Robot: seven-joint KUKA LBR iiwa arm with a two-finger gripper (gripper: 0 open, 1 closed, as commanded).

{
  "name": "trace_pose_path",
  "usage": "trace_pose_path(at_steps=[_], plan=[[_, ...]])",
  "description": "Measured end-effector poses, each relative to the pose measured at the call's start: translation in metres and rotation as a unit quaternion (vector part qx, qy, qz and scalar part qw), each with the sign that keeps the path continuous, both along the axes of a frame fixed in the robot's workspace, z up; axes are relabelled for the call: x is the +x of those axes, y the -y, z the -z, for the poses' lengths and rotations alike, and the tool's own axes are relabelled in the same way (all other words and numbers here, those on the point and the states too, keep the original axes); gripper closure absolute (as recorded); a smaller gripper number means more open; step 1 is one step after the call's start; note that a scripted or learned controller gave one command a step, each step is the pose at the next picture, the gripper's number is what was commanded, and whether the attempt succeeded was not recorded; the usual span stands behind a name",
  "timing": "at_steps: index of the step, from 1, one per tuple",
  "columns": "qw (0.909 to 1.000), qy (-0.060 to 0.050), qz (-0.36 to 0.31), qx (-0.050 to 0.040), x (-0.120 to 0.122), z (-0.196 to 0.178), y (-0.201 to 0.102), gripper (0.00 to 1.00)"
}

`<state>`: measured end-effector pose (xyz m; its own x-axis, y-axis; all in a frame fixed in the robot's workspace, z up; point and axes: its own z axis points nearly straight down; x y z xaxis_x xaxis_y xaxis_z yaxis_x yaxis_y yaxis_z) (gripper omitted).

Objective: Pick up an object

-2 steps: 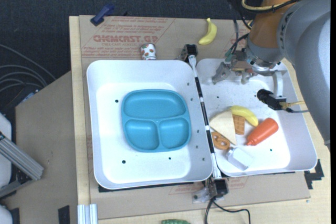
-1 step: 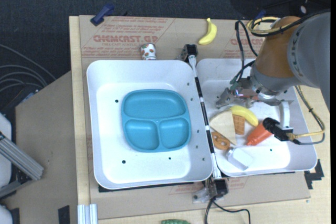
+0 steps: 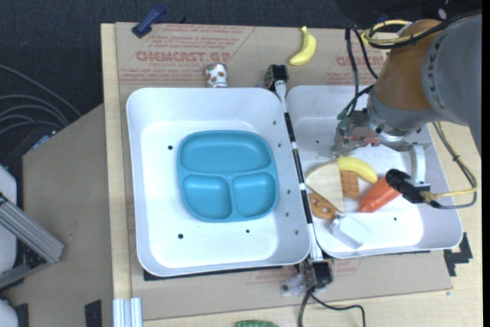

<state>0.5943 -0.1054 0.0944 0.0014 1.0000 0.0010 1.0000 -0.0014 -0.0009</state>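
The gripper (image 3: pixel 354 135) hangs low in the right bin (image 3: pixel 440 237), just above the small yellow banana (image 3: pixel 357 168); whether it is open or closed I cannot tell, and nothing shows between it. The banana lies mid-bin, touching the tan disc (image 3: pixel 325 181) and beside the orange carrot (image 3: pixel 379 197). It looks light, stiff, smooth plastic, likely slippery; grip across its thick middle.

Bulky grey arm (image 3: pixel 458 69), broad orange band (image 3: pixel 406 76) above the wrist, small dark metallic end effector (image 3: pixel 354 135), black cables alongside
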Motion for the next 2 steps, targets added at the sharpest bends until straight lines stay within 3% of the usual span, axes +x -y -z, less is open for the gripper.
trace_pose_path(at_steps=[1,2], plan=[[1.0,0.0,0.0,0.0,0.0,0.0,0.0,0.0],[1.0,0.001,-0.001,-0.0006,0.064,0.01,-0.001,0.0]])
